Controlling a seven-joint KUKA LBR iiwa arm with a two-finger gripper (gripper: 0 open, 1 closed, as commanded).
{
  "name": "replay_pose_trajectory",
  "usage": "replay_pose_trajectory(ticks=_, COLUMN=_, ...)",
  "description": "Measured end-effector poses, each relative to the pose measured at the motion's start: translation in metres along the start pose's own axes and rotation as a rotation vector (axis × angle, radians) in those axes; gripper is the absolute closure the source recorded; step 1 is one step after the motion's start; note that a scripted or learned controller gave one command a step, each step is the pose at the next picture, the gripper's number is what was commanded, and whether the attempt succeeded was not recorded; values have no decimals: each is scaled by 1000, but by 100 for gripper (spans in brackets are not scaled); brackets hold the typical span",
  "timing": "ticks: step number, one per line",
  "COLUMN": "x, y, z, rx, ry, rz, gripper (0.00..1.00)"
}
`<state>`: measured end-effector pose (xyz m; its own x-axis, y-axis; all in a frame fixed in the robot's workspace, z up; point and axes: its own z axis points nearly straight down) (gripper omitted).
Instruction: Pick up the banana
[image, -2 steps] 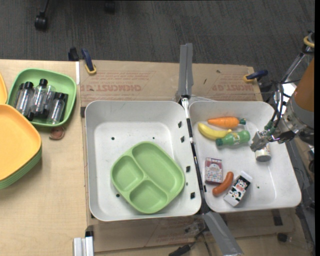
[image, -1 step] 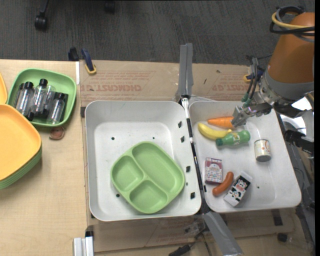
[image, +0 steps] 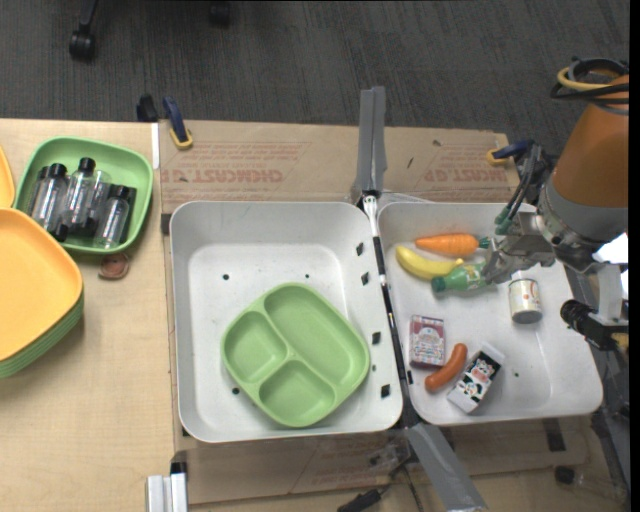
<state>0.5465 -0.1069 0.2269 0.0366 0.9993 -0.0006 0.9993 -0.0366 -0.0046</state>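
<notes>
Two shallow white bins sit side by side on the worktop (image: 120, 400). The left bin (image: 200, 300) holds a green divided plate (image: 294, 355). The right bin (image: 560, 385) holds the banana (image: 425, 263), which lies in the upper left part of that bin, just below a carrot (image: 448, 243) and touching the left end of a green bottle (image: 462, 278) that lies tilted beside it. Lower in the same bin are a small red carton (image: 428, 341), a sausage (image: 446, 367), a black-and-white carton (image: 475, 380) and a small white can (image: 524, 300).

The arm comes in from the right, and its pincer (image: 500, 252) hangs over the upper part of the right bin, near the right ends of the carrot and the green bottle, apart from the banana. Whether the pincer is spread or closed cannot be told from this view; nothing is clearly seen between its tips.

On the worktop left of the bins stand a stack of orange plates (image: 35, 290) and a green tray (image: 88, 165) with dark-capped bottles (image: 85, 200).
</notes>
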Motion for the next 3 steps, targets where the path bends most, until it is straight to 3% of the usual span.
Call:
replay_pose_trajectory(ticks=1, x=42, y=111, z=-17, rx=-3, ry=-2, rz=-32, gripper=100)
replay_pose_trajectory(ticks=2, x=94, y=99, z=36, rx=-2, ry=-1, rz=-406, gripper=100)
replay_pose_trajectory(ticks=3, x=55, y=35, z=36, rx=-3, ry=0, rz=-306, gripper=100)
